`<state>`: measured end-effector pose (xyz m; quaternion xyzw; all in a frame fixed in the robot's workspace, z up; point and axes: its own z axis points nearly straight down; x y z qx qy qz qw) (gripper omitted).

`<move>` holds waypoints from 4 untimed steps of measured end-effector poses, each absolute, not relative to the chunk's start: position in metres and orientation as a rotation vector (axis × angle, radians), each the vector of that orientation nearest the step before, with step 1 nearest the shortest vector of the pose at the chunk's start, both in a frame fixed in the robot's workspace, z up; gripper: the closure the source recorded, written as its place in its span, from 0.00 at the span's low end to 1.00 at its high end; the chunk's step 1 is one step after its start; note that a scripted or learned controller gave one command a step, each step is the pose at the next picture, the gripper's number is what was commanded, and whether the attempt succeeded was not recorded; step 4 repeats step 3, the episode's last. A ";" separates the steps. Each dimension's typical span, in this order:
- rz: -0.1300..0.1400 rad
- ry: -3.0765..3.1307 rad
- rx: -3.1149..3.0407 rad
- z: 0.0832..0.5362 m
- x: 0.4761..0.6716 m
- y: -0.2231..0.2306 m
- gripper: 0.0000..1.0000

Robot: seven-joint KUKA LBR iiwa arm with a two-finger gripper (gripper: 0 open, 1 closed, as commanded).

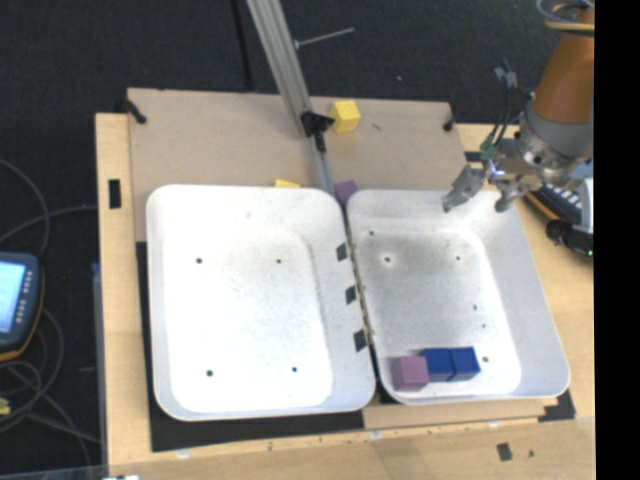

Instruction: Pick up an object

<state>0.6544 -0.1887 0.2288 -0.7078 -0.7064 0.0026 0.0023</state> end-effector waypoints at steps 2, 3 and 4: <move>-0.002 -2.216 -2.229 0.211 0.571 -0.149 0.00; 0.009 -2.212 -2.227 0.151 0.519 -0.199 0.00; 0.009 -2.212 -2.227 0.151 0.519 -0.199 0.00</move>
